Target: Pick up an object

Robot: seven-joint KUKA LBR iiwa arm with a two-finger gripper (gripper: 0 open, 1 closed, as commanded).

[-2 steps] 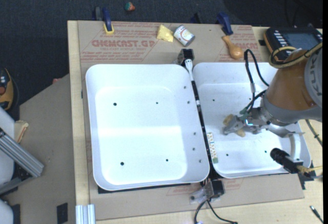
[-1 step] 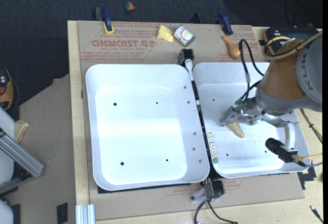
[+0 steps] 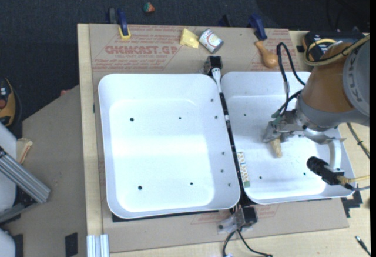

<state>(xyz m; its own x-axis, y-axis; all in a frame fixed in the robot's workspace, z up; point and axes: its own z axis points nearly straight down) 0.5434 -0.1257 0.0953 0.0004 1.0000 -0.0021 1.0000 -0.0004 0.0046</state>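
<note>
The grey two-finger gripper [image 3: 278, 135] is hovering in the right shallow white bin [image 3: 258, 188], fingers seemingly clamping a small tan, peg-like object [image 3: 275, 149]; probably light and stiff, best pinched mid-length.

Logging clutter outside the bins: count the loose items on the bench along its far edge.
3: a yellow piece, a small grey-white block beside it, and a tan pear-shaped object farther right. The arm may hide more.

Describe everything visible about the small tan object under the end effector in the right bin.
The small tan object is a short, stubby piece, light brown like wood or cork, lying on the floor of the right bin near its middle. Its upper end sits right at the end effector, whose metal tips overlap it; whether it is gripped cannot be told. Its lower end is free, touching nothing else.
</note>
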